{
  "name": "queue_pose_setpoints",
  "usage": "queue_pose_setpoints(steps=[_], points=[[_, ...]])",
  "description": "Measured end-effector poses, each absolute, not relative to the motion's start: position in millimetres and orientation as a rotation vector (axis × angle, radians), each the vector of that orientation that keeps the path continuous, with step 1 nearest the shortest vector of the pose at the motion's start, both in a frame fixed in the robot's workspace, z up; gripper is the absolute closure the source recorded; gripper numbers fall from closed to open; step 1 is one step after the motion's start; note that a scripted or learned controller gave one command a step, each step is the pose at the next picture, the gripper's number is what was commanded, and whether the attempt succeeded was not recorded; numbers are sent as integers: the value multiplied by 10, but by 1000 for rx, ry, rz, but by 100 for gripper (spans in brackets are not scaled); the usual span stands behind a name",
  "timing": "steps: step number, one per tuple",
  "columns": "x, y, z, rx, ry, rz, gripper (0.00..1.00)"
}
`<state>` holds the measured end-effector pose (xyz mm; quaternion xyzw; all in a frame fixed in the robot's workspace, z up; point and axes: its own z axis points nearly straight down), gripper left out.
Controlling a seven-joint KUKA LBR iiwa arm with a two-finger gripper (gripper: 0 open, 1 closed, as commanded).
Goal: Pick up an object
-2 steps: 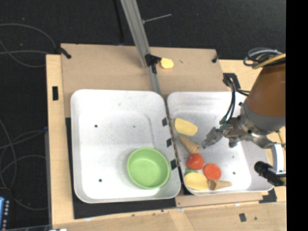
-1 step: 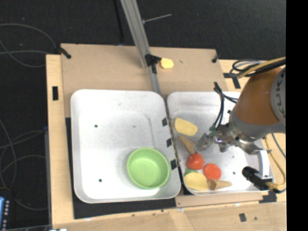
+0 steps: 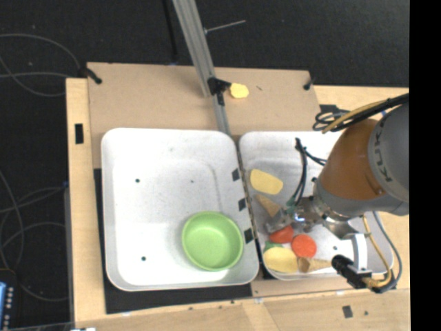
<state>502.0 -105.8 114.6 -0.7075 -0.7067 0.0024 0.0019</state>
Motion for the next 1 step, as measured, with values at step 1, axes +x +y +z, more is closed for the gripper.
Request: queue_pose_setpoints(steps=[1], points=[[5049,-1053,1286,-2227,-2216,-6,100]])
